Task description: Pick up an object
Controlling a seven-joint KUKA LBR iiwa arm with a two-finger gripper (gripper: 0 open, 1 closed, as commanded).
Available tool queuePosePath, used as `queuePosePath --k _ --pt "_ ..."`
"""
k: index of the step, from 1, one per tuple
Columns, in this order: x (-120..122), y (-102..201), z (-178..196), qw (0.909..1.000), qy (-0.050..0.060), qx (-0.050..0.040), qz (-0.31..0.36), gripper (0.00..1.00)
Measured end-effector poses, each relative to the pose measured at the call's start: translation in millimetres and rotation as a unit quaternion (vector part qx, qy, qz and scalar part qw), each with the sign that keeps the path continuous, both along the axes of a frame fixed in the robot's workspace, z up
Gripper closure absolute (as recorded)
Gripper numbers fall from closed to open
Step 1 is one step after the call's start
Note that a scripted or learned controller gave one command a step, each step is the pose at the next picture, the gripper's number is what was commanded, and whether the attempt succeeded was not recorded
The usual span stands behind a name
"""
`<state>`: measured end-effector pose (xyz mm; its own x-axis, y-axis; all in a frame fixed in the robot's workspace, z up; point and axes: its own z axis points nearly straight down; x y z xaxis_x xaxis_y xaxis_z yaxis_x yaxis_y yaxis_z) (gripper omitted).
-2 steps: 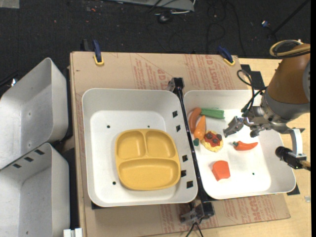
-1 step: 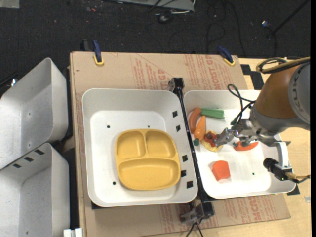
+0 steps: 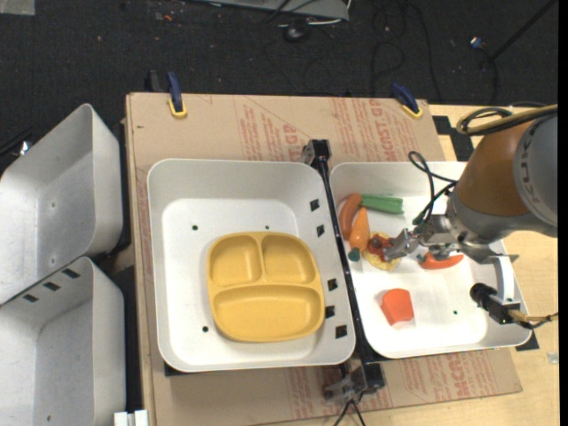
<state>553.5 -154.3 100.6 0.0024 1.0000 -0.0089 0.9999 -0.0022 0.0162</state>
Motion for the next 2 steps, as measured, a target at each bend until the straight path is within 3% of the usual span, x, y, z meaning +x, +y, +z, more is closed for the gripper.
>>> queuePosePath --k 1,2 --pt "2 1 12 1.0 -0.004 0.0008 0.0 1.0" --pt "9 10 64 1.0 0.005 0.0038 0.003 1.0"
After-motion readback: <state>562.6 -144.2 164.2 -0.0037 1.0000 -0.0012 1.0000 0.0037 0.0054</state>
